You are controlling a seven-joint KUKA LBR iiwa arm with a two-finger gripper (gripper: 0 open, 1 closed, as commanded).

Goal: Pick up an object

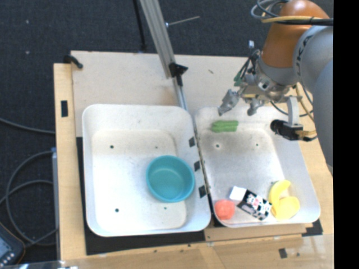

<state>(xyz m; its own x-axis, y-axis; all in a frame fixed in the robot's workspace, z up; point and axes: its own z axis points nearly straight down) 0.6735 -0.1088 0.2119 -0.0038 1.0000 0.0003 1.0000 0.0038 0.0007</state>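
While tool [240, 105] hangs fingers spread, holding nothing, green object [224, 126] lies just below-left, apart.

Bowl [170, 178] in left bin [101, 122] — alone.

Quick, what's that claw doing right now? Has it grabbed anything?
Gripper: open, holding nothing, hanging just above the green object in the right bin.

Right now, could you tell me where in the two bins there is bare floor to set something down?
Left bin: bare all around the blue bowl, widest toward its far-left corner. Right bin: the middle is bare, between the green object and the near edge. That near edge is crowded: orange ball, black-and-white block, yellow toy.
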